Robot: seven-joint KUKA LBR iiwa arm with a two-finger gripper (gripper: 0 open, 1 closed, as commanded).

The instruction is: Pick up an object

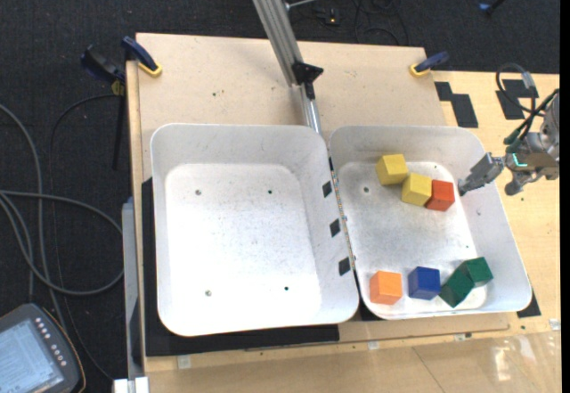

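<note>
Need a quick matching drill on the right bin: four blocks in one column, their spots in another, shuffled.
Things:
1. blue block
2. red-orange block
3. green blocks
4. orange block

Places:
A. near right corner of the right bin
B. near edge, closest to the divider
C. far cluster, touching a yellow block
D. near edge, between orange and green

Pairs: 1-D, 2-C, 3-A, 4-B
</note>
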